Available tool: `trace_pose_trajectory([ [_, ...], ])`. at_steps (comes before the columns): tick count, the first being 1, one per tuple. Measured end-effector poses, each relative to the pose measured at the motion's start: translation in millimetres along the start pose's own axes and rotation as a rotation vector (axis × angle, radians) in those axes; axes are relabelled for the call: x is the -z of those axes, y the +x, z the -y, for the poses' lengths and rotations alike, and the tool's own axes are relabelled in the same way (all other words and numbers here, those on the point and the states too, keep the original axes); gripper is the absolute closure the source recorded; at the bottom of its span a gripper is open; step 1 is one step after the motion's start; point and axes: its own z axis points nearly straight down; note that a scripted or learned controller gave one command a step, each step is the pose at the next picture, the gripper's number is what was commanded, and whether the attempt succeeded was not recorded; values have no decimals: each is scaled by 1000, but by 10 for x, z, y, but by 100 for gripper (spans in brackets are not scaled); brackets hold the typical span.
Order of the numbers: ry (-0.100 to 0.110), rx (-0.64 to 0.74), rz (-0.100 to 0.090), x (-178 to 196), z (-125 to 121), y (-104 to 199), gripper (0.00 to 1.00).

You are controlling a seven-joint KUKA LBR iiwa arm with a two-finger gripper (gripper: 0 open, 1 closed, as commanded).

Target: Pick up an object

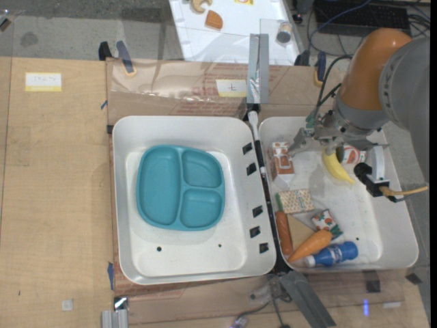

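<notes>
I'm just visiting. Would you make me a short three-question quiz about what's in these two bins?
1. True or false: the teal divided plate lies in the left bin.
2. Which lies nearest the right bin's front edge? A) banana B) blue bottle C) patterned packet
3. Fill in: beside the bottle lies an orange ____.

Key: 1 true; 2 B; 3 carrot.

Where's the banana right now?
In the camera view, the banana lies in the right bin, toward its far end, just below the end effector and up and to the right of the carrot.
</notes>
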Motion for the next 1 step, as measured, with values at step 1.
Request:
trace_pose_trajectory([
  [1, 13, 110, -23, 105, 10, -518, 0],
])
